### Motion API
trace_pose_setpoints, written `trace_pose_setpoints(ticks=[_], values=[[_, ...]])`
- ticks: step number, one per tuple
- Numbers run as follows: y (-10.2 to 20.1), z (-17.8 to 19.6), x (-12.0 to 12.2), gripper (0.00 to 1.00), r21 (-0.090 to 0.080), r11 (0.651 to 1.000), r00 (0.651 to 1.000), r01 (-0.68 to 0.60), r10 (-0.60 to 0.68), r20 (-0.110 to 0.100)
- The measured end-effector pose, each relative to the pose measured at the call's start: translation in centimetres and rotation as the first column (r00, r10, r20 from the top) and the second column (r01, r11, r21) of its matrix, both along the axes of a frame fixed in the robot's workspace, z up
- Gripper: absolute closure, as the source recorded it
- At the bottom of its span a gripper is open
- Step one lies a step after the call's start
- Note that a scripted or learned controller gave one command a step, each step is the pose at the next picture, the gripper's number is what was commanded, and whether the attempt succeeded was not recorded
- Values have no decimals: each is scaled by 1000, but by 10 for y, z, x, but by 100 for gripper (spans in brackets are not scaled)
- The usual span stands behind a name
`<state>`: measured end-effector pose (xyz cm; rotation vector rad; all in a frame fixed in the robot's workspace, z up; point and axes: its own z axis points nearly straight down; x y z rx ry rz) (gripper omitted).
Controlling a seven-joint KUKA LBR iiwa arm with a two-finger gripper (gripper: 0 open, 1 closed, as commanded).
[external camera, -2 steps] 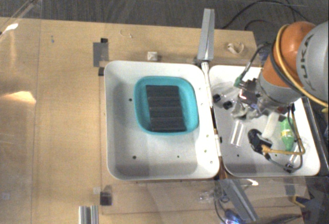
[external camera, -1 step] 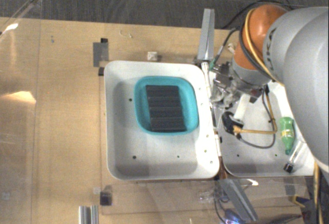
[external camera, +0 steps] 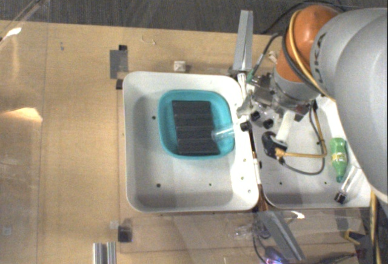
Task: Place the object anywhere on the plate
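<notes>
A teal square plate (external camera: pixel 167 112) lies in the left bin (external camera: pixel 139 184), toward its back right. A dark ridged rectangular object (external camera: pixel 193 126) rests flat on the plate's middle. My gripper (external camera: pixel 225 132) hangs over the plate's right rim, just right of the dark object, with the wrist above the divider between the bins. Whether it touches the object is hidden by the slant of the view. A green bottle-like object (external camera: pixel 338 158) lies in the right bin (external camera: pixel 297 193), partly under the arm.
The grey arm with its orange band (external camera: pixel 303 29) covers most of the right bin. Cables (external camera: pixel 300 157) loop below the wrist. A small black piece (external camera: pixel 341 197) sits near the right bin's front corner. Bare wooden bench (external camera: pixel 60 135) spreads to the left.
</notes>
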<state>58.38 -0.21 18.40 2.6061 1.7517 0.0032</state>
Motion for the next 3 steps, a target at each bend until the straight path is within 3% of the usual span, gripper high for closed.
trace_pose_setpoints(ticks=[1, 2, 3], values=[[0, 0, 0, 0, 0, 1000, 1000, 0, 0, 0], [47, 27, -19, 0, 2, 1000, 1000, -13, 13, 2], [-21, 30, -10, 0, 0, 1000, 1000, -17, 17, 1]])
